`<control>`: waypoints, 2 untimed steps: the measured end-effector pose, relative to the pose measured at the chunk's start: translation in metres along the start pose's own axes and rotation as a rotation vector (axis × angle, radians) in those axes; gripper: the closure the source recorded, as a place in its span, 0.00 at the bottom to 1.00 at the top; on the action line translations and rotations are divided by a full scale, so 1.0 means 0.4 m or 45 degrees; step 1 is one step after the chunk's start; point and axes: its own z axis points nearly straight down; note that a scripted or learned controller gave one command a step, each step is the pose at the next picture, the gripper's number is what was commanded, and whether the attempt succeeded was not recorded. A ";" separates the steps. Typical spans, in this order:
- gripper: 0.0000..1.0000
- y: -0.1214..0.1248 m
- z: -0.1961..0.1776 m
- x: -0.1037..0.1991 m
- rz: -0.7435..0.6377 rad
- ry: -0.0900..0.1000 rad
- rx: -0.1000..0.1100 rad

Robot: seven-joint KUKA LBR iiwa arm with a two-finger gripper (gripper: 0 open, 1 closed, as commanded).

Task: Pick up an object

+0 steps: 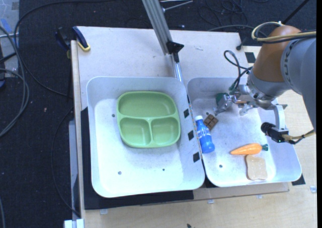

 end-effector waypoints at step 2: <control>1.00 0.003 0.018 0.000 0.002 -0.003 -0.008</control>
